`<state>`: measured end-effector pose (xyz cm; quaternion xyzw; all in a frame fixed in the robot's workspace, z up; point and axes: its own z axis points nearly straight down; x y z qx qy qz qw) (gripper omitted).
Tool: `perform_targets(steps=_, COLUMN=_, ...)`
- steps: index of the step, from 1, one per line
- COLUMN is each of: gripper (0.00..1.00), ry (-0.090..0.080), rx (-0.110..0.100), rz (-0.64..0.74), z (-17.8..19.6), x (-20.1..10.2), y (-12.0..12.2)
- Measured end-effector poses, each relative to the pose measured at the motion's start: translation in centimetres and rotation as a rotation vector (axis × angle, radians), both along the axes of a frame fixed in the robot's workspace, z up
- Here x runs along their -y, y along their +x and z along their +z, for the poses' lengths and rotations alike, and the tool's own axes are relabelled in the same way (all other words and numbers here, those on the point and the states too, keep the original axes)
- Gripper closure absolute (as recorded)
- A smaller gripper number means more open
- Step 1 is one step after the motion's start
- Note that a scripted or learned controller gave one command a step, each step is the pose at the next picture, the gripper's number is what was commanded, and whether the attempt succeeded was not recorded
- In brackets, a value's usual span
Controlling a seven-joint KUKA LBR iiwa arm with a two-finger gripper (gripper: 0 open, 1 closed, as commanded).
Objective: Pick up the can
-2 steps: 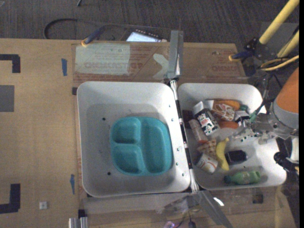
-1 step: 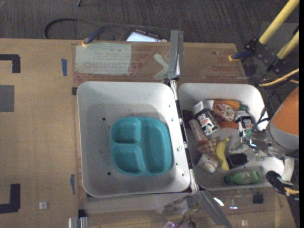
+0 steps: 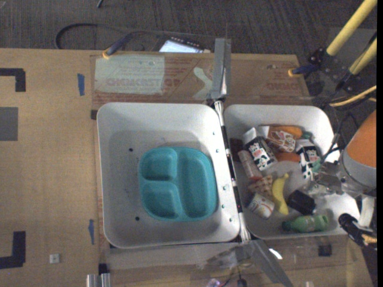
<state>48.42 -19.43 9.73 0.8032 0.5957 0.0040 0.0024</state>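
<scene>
A slim brown can (image 3: 247,164) lies on its side in the right bin (image 3: 328,119), close to that bin's left wall, between a cow-patterned carton (image 3: 261,153) and a tan shell-like item (image 3: 260,185). The arm comes in from the right with its orange band (image 3: 362,153) over the bin's right rim. My gripper (image 3: 324,180) hangs low over the right half of that bin, beside a second cow-patterned carton (image 3: 308,161) and above a black object (image 3: 301,202). It is well to the right of the can, with a banana (image 3: 279,188) between them.
The right bin also holds an orange packet (image 3: 282,137), a white cup (image 3: 261,205) and a green bottle (image 3: 306,223) along the front wall. The left bin (image 3: 119,160) holds a teal divided tray (image 3: 178,183). A metal divider (image 3: 228,160) separates the bins.
</scene>
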Motion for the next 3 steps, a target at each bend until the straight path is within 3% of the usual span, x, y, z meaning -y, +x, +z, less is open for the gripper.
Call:
perform_targets(steps=1, gripper=1.0, ry=-0.001, rx=-0.01, rz=-0.116, z=4.8, x=1.6, y=-0.5)
perform_targets(steps=2, gripper=1.0, ry=-0.001, rx=-0.01, rz=-0.237, z=5.0, x=1.8, y=2.8)
perform_targets(steps=3, gripper=1.0, ry=-0.004, rx=-0.007, rz=0.115, z=7.3, x=1.6, y=12.0)
